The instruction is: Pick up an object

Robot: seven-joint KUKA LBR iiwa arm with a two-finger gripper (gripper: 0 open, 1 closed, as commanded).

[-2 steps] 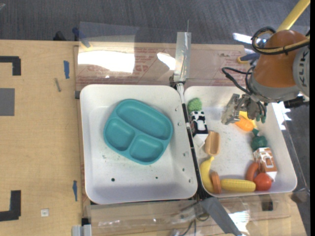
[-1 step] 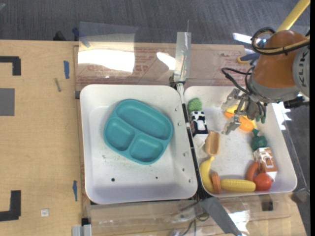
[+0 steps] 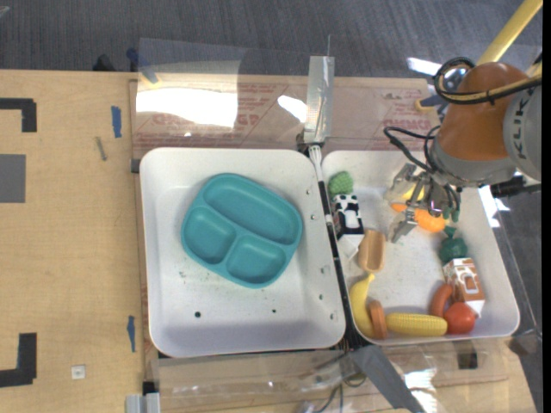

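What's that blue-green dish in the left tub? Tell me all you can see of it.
The teal plate is a rounded, divided tray, plastic by its look, with three compartments: one long section along the upper side and two smaller ones below. It lies flat, slightly turned, near the middle of the left bin. Nothing sits in it or touches it besides the bin floor.

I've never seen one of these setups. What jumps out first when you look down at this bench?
A teal divided plate sits alone in the left bin. The right bin is crowded with toy food: a banana, corn and a tomato along its near edge. The grey-and-orange arm reaches in over an orange toy.
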